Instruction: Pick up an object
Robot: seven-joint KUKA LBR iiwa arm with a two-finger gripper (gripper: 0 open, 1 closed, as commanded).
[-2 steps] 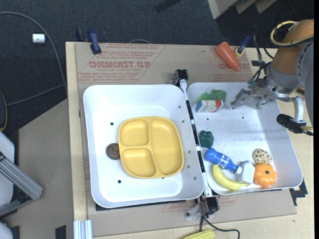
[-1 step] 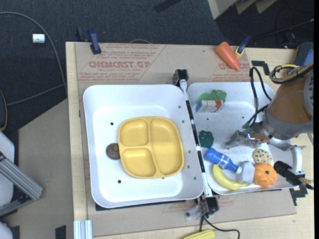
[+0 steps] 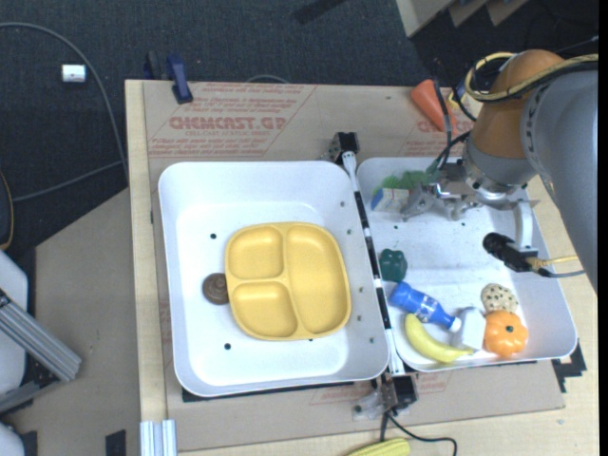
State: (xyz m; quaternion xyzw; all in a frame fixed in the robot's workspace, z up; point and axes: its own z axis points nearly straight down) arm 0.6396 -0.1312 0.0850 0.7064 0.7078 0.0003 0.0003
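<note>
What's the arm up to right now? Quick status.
Gripper low in right bin, at green toy. No grasp visible. Banana, blue bottle, orange lie apart.

A tray [image 3: 285,281] is set in the left bin [image 3: 180,255]; a banana [image 3: 432,342] is laid right of the tray, in the right bin [image 3: 556,302]

Smooth, glossy white plastic is being shown by both bins [image 3: 180,255]; a matt yellow plastic tray [image 3: 285,281] is being seen, and bare printed cardboard is being presented by the bench [image 3: 237,117].
</note>
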